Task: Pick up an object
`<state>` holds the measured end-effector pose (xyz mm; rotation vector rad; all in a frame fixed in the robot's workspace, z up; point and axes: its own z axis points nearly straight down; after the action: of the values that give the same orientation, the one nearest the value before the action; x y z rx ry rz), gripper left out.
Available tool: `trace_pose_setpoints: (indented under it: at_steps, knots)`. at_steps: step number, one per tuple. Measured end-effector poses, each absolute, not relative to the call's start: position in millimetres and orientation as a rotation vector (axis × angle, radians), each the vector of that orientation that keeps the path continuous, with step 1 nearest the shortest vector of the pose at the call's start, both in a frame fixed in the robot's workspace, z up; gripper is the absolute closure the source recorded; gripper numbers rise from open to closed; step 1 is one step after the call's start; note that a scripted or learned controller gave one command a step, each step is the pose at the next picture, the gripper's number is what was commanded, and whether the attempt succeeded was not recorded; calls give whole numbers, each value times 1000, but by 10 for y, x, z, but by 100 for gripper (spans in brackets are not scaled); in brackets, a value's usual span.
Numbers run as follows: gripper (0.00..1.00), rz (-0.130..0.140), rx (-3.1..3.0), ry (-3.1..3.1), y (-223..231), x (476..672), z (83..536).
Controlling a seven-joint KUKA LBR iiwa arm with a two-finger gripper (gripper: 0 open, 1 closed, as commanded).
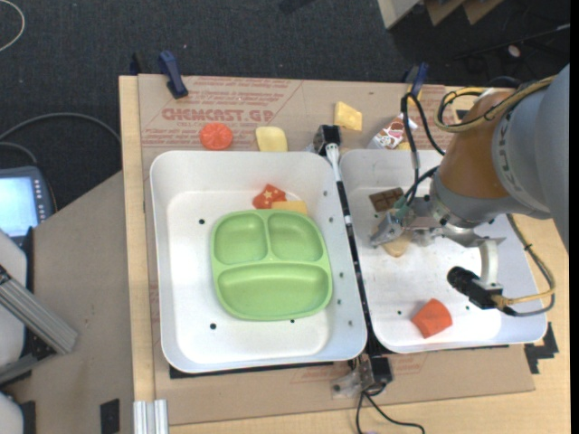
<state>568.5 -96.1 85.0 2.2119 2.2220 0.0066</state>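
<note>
Gripper (391, 233) low in right bin (470, 333), at its 10 o'clock, touching tan object (395, 248); spread or pressed together, cannot tell. Nothing visibly lifted: pickup not yet done. Orange block (432, 317) at 6 o'clock, untouched.

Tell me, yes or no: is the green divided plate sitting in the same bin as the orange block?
No: the green divided plate lies in the left bin, while the orange block sits in the right bin.

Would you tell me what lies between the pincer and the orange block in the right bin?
In the camera view, bare white bin floor separates the pincer from the orange block; nothing sits on that stretch.
</note>
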Motion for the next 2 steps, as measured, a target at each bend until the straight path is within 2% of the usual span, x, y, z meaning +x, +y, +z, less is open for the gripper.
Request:
trace_pose_setpoints:
  at_steps: [1, 2]
  knots:
    - [100, 3, 2216, 2219, -977, 5658, 953]
    - [0, 2, 2216, 2220, -976, 5655, 947]
